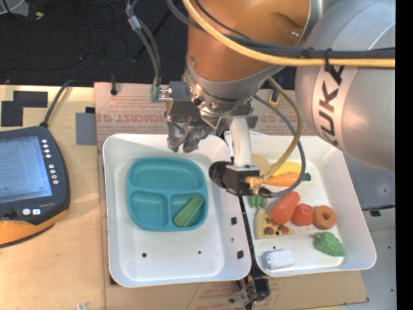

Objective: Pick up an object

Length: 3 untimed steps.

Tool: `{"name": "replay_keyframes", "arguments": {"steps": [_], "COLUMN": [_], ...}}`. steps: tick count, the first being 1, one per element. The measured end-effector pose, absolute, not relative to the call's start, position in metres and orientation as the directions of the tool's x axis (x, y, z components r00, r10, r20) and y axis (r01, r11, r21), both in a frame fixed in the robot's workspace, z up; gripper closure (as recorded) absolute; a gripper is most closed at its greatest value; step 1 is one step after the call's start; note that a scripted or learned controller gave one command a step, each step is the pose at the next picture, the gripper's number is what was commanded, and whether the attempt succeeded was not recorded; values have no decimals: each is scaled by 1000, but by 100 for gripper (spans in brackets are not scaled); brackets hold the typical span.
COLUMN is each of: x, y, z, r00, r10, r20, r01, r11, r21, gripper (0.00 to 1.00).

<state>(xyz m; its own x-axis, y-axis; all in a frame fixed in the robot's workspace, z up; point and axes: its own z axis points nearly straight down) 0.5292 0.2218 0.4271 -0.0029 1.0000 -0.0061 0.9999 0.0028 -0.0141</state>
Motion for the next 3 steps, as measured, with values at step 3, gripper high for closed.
{"name": "replay_keyframes", "arguments": {"steps": [3], "x": [494], "y": [164], "z": [539], "r00": [3], "r10": [1000], "r20": [-1], "r01": [1000], "r11": [-3], "r21": [-3], "gripper": [100]}}
